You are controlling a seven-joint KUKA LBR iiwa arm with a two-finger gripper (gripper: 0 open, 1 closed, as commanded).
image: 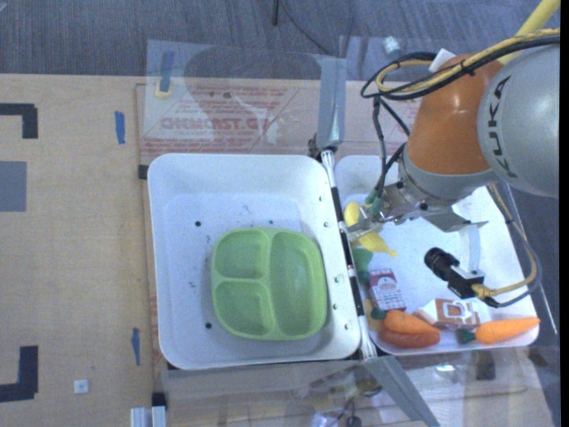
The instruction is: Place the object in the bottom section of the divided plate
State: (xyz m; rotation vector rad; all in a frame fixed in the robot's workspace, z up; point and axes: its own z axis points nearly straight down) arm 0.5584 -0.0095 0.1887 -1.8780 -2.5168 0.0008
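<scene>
**Green plate in one bin, gripper low over the other**

Green and three-part, the divided plate [293, 283] lies flat near the middle of the left bin [178, 185], with two smaller sections on its left side and one long section on its right. The grey arm [533, 123], with its orange band [453, 118] above the wrist, reaches in from the right across the right bin [493, 216]. Its gripper [372, 210] is down at that bin's left wall, close to the divide between the two bins. Whether the tool is spread or pressed together cannot be told from this angle, nor whether it has hold of anything.

A yellow piece [354, 213] sits right against the gripper, in the right bin and well apart from the plate. A small green item [362, 261] lies just below it along the same wall. Further down the bin are a red-and-white packet [385, 287] and a small orange-and-white box [455, 311]. Two toy carrots lie along the near edge, one [411, 329] beside the packet and the other [507, 329] towards the right corner. Both bins rest on a tan bench [71, 238].
</scene>
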